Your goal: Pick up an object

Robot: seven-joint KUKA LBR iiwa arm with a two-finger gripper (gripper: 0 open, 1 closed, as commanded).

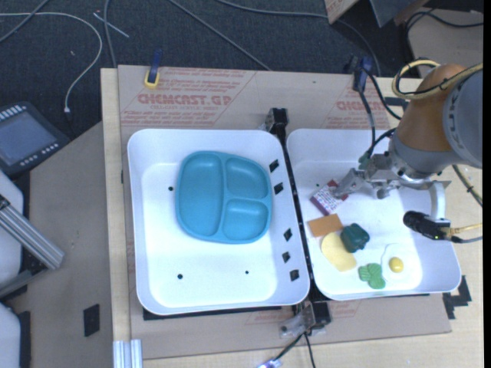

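Camera view: several small objects are clustered in the right bin (441,276), toward its near side: a purple packet (326,199), an orange block (325,225), a yellow lump (337,251) with a dark green piece (354,238) touching it, a green leafy toy (373,276) and a small yellow ball (396,264). The gripper (354,181) is seen just beside the packet, on its far right; whether anything is pinched, or how the fingers are set, cannot be told (the wrist hides them). A miss is likely if the packet slides on the smooth floor. Neighbours may be nudged or caught alongside. A blue divided plate (224,196) lies in the left bin (149,244), well apart.
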